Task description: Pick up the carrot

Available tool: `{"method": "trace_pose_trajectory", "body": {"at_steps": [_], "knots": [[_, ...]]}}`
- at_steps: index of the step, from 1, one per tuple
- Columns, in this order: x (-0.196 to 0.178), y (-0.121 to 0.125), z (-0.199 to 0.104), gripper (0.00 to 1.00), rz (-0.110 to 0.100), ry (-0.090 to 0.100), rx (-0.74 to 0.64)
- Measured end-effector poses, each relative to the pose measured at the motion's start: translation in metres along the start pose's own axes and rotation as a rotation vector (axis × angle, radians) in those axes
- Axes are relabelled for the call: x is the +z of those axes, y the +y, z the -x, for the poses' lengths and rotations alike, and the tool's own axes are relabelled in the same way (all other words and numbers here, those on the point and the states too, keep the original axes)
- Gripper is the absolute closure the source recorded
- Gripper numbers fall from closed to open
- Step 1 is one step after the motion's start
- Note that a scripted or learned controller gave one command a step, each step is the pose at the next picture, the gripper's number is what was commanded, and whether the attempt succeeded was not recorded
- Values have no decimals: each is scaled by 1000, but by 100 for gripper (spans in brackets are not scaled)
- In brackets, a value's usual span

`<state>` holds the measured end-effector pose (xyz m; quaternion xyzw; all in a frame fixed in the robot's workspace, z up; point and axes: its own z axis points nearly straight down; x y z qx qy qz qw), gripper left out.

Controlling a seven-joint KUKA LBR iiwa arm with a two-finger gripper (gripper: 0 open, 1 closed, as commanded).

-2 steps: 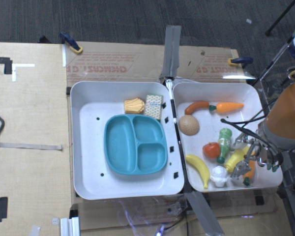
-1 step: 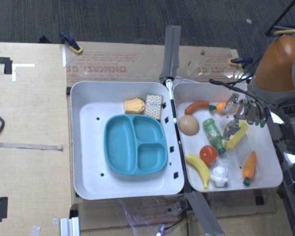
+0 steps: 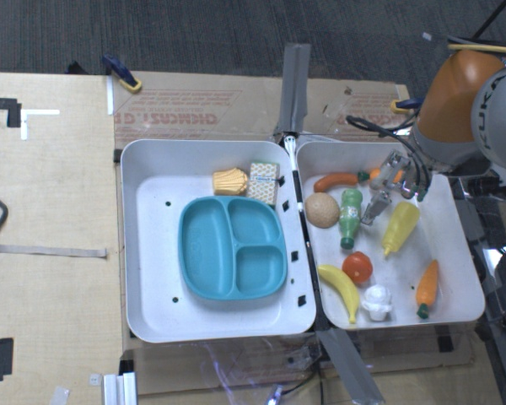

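The carrot [image 3: 427, 285] is a short orange piece with a green stub at its near end. It lies in the right bin [image 3: 464, 251] close to the right wall, near the front. My gripper [image 3: 375, 207] hangs over the middle back of the same bin, between a green bottle [image 3: 350, 216] and a yellow squash-like piece [image 3: 400, 227]. It is well apart from the carrot, up and to the left of it. Nothing shows in its grasp.
The right bin also holds an orange-red pepper-like piece [image 3: 336, 180], a tan ball [image 3: 322, 210], a tomato [image 3: 357, 267], a banana [image 3: 341, 288] and a white item [image 3: 376, 302]. In the left bin [image 3: 143, 251] are a blue divided plate [image 3: 234, 248] and two small food items [image 3: 246, 180].
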<state>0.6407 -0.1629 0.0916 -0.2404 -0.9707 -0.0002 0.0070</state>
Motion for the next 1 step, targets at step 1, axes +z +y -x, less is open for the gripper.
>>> {"method": "trace_pose_trajectory", "body": {"at_steps": [1], "knots": [[-13, 2, 4, 100, 2, -20, -3]]}}
